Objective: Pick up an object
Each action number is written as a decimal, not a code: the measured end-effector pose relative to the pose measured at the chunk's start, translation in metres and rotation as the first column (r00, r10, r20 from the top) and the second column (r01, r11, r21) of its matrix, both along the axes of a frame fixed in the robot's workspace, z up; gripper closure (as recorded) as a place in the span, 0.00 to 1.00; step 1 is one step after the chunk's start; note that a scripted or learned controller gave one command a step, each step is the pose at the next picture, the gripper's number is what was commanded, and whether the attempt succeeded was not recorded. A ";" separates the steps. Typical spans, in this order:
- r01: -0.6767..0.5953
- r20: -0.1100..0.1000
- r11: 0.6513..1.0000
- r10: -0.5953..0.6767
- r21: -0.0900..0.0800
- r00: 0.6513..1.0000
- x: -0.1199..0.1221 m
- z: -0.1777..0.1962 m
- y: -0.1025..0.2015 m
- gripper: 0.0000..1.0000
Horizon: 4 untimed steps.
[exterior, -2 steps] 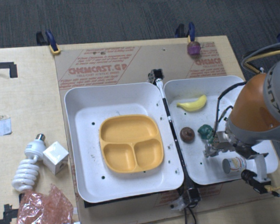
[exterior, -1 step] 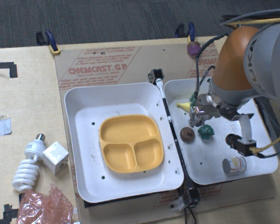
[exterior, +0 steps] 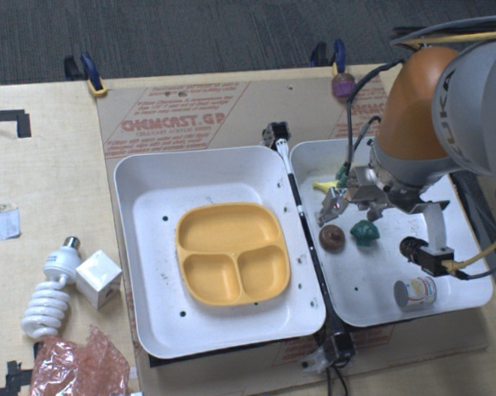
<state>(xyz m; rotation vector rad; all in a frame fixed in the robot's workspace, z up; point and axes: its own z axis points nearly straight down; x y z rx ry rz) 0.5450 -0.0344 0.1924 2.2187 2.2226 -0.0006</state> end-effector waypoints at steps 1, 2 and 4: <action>0.002 -0.001 1.000 -0.002 0.000 1.000 -0.015 -0.094 -0.085 0.00; 0.004 -0.002 1.000 -0.004 0.001 1.000 -0.060 -0.100 -0.060 0.00; 0.000 0.001 1.000 0.000 0.001 1.000 -0.067 0.000 0.007 1.00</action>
